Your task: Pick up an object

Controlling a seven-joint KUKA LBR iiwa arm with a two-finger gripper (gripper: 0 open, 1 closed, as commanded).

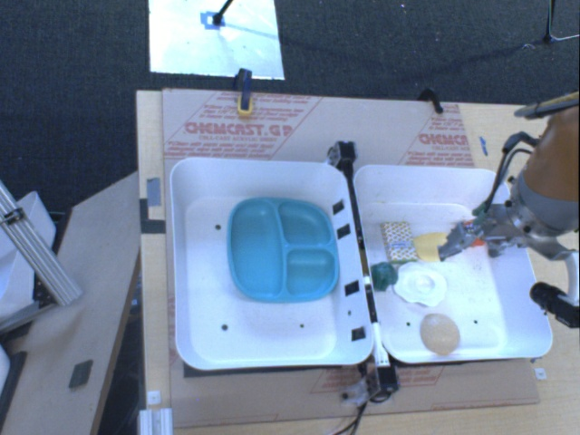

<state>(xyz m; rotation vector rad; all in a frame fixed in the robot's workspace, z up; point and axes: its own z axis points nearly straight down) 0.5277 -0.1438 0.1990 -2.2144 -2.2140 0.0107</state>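
The right bin (pixel 507 333) holds several small items. A yellow piece (pixel 428 244) lies near its middle, with a patterned beige packet (pixel 397 239) just to its left. Below them are a dark green piece (pixel 384 275), a white fried-egg shape (pixel 421 285) and a tan round bun (pixel 440 333). My gripper (pixel 456 242) reaches in from the right, low over the bin, with its tip right at the yellow piece's right end. I cannot see whether anything is held.
The left bin (pixel 195 333) carries a blue divided plate (pixel 281 248). A black clamped divider (pixel 355 252) runs between the two bins. The arm's grey body and orange band (pixel 553 175) hang over the right bin's right rim.
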